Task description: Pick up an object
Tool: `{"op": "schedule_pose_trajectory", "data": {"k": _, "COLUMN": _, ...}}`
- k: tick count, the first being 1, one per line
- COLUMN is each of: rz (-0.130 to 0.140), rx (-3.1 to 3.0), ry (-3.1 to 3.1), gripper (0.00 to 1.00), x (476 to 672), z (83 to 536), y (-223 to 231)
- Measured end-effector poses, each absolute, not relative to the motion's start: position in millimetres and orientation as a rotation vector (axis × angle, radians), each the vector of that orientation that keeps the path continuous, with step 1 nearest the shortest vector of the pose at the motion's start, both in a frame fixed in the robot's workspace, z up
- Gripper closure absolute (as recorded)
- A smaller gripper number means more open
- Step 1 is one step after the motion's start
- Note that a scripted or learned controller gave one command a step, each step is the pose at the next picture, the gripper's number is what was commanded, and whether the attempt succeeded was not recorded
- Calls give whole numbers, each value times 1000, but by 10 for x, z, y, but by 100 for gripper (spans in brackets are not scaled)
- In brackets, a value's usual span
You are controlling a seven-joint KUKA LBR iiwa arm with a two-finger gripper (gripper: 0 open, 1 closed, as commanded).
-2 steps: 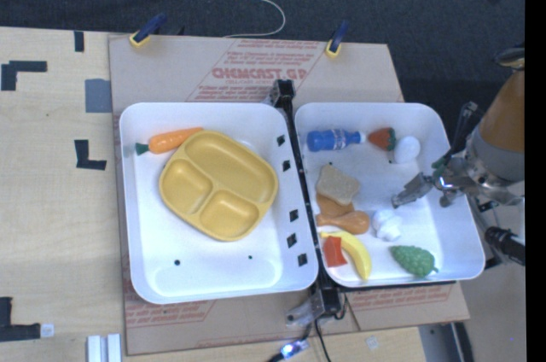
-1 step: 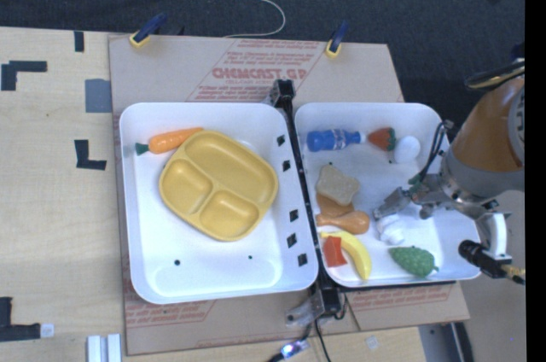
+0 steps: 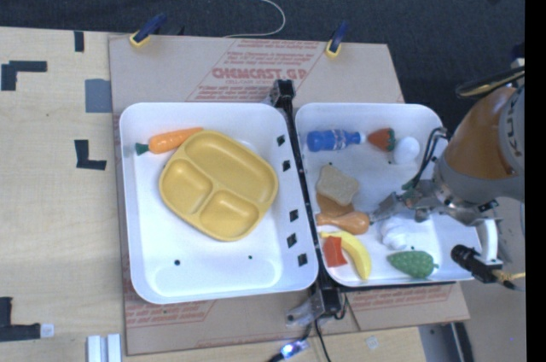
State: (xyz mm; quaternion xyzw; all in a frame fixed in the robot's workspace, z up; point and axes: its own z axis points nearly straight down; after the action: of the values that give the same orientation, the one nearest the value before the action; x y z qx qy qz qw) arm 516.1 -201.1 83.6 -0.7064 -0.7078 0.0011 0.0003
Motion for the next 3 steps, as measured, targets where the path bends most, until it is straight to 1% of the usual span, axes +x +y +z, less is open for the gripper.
{"op": "schedule_pose_trajectory", "data": {"k": 1, "rz": 1, "rx": -2221, "ry": -2225, "gripper": 100, "x": 5167, "z": 953, "y": -2013}}
{"op": "schedule_pose_trajectory", "data": {"k": 2, "rz": -3, "rx": -2223, "ry": -2226, "gripper": 100, "x": 5165, "z": 1581, "y": -2035}}
{"op": "schedule_pose_trajectory", "data": {"k": 3, "rz": -3, "rx": -2223, "ry": -2227, "gripper": 100, "x": 5261, "z": 2110, "y": -2094}}
